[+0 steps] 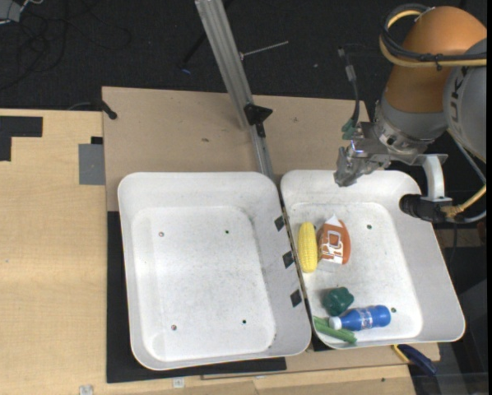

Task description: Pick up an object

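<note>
The right bin (pixel 410 245) holds several objects along its left and near side. A yellow corn cob (pixel 307 247) lies beside an orange and white carton (pixel 334 241). Nearer the front are a dark green piece (pixel 338 300), a blue and white bottle (pixel 363 318) and a thin green item (pixel 333 332) at the bin's near edge. My gripper (pixel 349 171) hangs above the far rim of the right bin, well apart from all the objects. Nothing shows between or beneath its fingers.
The left bin (pixel 147 220) stands next to the right one, joined by black clips (pixel 288 258). A grey metal rail (pixel 229 72) slants down to the gap between the bins. Tan board lies to the left and behind.
</note>
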You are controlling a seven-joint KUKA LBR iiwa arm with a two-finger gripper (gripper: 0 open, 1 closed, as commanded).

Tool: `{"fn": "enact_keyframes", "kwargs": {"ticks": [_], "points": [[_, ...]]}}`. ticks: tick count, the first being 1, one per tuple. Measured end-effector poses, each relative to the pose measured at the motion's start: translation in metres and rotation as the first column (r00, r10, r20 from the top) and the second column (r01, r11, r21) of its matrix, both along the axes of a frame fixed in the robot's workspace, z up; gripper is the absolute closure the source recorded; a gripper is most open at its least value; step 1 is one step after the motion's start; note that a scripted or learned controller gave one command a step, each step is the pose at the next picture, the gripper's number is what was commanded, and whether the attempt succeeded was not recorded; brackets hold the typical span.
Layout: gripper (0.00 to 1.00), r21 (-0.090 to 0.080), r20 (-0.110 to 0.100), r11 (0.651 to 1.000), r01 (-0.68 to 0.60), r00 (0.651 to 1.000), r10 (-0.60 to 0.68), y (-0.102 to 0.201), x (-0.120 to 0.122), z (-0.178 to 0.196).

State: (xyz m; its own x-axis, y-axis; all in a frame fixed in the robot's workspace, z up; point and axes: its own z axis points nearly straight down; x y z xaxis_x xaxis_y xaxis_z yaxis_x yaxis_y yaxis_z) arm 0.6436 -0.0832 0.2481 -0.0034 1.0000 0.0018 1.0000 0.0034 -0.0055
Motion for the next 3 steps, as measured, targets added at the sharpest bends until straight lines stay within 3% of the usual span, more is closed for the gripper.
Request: {"fn": "enact_keyframes", "kwargs": {"ticks": [3], "points": [[1.00,0.000,-0.001,1.000,0.000,1.000,0.000,0.135,-0.089,-0.011]]}}
